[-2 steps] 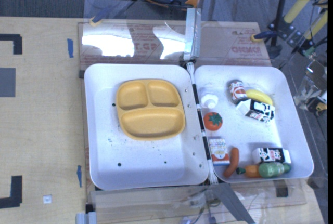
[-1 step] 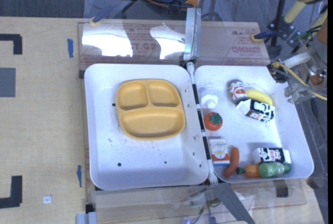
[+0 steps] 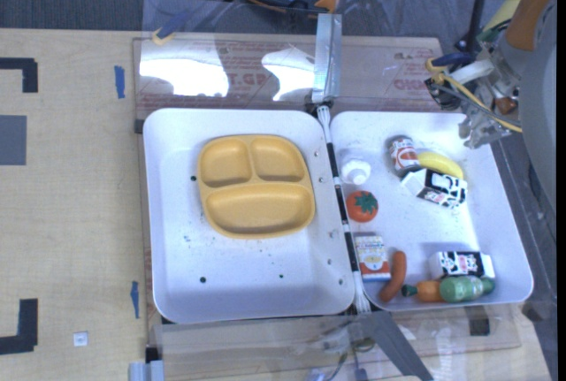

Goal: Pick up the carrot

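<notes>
The carrot (image 3: 425, 291) is a small orange piece with a green stub at its left end. It lies near the front edge of the right bin (image 3: 508, 220), between a reddish-brown sausage (image 3: 393, 275) and a green bottle-like object (image 3: 465, 288). My gripper (image 3: 478, 129) hangs over the bin's far right corner, well apart from the carrot, with yellow cables bunched around the wrist. Nothing is visible in it.
The right bin also holds a can (image 3: 403, 153), a banana (image 3: 440, 164), a cow-patterned carton (image 3: 439, 188), a white cup (image 3: 355, 171), a tomato (image 3: 362, 206), a small juice box (image 3: 370, 253) and a second patterned box (image 3: 462, 263). A yellow divided plate (image 3: 256, 186) sits in the left bin (image 3: 168, 220).
</notes>
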Available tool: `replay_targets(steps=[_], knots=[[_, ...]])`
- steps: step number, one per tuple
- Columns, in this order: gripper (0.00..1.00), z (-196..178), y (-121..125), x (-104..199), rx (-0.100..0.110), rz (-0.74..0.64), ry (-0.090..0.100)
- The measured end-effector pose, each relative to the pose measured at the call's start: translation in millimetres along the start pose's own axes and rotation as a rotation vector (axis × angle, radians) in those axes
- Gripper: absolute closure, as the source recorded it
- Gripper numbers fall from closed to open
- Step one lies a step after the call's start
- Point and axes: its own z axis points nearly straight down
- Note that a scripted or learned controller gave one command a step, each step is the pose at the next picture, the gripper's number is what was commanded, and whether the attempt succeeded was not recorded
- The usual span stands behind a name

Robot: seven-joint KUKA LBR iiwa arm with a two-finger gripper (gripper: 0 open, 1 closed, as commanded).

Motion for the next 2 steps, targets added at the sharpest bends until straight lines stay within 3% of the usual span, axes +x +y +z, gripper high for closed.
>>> replay_targets(steps=[1, 2], knots=[[1.0, 11, -61, -21, 0.003, -0.006, -0.003], [1.0, 11, -85, 0, -0.001, -0.022, 0.001]])
